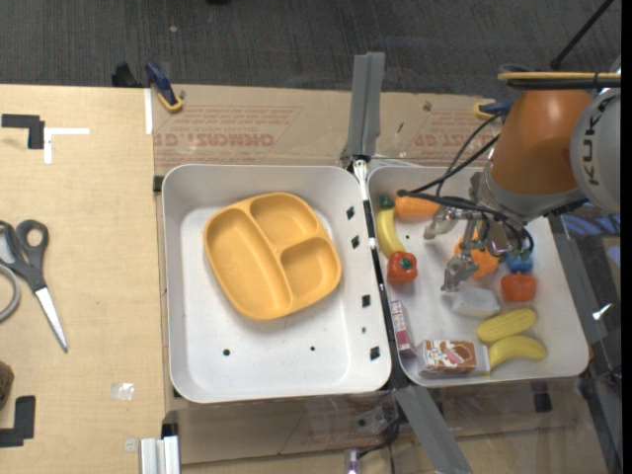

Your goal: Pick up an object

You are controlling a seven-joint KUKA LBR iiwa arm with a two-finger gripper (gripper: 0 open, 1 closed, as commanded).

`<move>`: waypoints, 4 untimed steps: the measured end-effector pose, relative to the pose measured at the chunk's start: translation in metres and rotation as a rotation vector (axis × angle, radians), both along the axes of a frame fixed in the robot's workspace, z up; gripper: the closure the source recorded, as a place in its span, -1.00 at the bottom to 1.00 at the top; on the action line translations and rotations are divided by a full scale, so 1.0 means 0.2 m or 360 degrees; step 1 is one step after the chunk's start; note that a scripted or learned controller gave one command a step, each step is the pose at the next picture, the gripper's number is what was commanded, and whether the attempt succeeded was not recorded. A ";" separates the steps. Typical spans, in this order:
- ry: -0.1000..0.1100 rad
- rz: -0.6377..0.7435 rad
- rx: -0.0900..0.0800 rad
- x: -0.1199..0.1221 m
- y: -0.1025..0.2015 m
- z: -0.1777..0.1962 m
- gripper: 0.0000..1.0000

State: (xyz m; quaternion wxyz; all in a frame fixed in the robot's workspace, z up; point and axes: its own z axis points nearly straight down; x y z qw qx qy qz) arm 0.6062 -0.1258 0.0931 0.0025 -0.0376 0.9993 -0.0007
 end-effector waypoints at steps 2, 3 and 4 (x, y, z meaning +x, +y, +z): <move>0.0004 -0.0218 0.0003 -0.29 0.08 0.00 -1.00; -0.0004 -0.0614 0.0003 0.04 0.01 0.00 -1.00; 0.0002 -0.0819 0.0004 -0.23 -0.04 0.00 -1.00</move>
